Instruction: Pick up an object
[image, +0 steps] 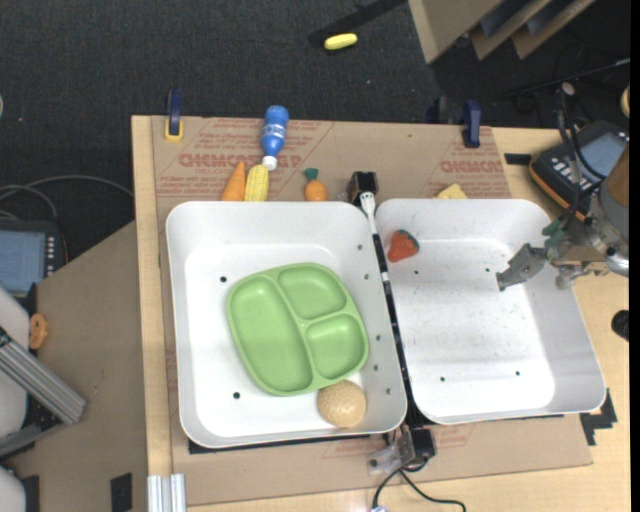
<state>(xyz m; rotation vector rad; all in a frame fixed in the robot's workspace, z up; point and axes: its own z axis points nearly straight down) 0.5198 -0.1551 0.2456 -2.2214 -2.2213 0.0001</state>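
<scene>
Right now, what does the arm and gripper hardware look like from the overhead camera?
The gripper is grey metal with angular fingers, one a pale wedge. Behind it sits a boxy grey wrist block with dark cables looping above it.

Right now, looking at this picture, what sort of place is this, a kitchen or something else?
Probably a robotics lab bench, not a kitchen: two white bins sit on a clamped board, toy food like the strawberry lies about, and cables trail over the dark floor.

Red "CHEMCAST" lettering repeats on the brown board (210, 150)
</scene>
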